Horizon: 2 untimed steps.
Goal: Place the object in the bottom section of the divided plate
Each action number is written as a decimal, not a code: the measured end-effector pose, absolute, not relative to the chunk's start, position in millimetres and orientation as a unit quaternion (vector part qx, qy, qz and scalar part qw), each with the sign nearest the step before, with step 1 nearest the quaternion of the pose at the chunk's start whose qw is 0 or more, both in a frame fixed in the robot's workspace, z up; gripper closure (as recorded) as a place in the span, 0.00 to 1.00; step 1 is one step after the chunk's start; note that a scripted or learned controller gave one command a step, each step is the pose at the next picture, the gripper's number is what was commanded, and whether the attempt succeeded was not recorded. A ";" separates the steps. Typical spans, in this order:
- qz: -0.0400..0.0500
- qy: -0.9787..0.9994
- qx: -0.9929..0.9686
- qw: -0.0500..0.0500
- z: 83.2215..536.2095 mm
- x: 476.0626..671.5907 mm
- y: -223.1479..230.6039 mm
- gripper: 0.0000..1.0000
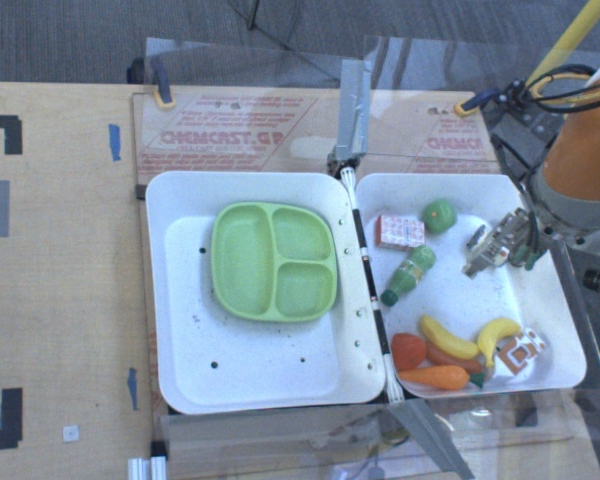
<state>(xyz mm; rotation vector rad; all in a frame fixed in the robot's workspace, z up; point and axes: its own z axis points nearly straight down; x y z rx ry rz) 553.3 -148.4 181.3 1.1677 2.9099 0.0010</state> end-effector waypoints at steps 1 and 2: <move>0.001 0.933 0.360 0.001 184.8 498.3 -77.2 1.00; 0.001 0.978 0.210 0.000 184.8 479.9 -37.6 1.00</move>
